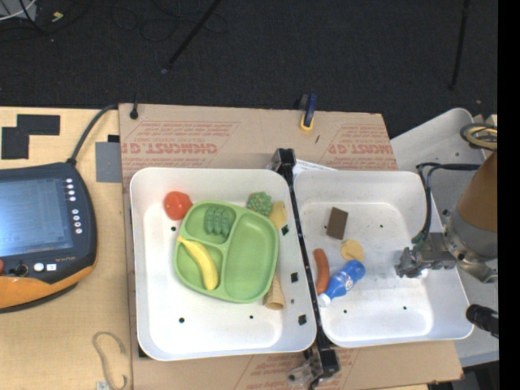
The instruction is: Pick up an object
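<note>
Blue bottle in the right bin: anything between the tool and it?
Nothing visible. The tool sits at the right side of the right bin, and only bare bin floor separates it from the blue bottle. The yellow piece lies just above that line.

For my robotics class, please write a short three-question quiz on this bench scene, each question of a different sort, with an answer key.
1. True or false: the yellow toy banana lies in the green divided plastic plate.
2. Multiple choice: which bin holds the blue and white toy bottle? A) the left white bin B) the right white bin C) neither
3. Fill in: the small brown block lies in the same bin as the orange-red toy sausage and the small ______ lump.

Key: 1 true. 2 B. 3 yellow. Note that the gripper is over the right white bin's right side, apart from these items.
</note>
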Motion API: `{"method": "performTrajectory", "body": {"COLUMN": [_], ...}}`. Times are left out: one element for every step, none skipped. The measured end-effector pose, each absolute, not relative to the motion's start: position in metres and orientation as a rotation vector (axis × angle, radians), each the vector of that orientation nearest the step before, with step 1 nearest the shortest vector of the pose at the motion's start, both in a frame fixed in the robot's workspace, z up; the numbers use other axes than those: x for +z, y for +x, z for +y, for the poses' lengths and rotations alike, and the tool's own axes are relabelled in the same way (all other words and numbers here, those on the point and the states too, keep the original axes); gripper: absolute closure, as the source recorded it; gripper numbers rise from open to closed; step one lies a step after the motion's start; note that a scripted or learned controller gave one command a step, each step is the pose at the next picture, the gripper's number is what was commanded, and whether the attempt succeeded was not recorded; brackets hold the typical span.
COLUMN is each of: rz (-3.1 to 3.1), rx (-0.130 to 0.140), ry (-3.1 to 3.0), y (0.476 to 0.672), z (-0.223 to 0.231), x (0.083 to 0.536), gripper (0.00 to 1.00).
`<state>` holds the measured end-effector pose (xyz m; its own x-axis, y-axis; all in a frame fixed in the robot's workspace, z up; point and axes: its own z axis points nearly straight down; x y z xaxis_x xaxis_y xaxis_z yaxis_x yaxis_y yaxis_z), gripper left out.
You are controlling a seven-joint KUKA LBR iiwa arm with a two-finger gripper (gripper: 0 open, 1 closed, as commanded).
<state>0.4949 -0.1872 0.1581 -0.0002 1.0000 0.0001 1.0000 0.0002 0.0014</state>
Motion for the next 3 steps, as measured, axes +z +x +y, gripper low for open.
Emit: {"method": "performTrajectory", "body": {"rz": [2.218, 2.222, 2.228], "rx": [0.002, 0.0, 0.001], "ry": [2.22, 2.222, 2.218], "y": [0.495, 0.495, 0.526], "z": [-0.199, -0.2, -0.153], "x": [0.215, 0.228, 0.226], "gripper": [1.0, 1.0, 1.0]}}
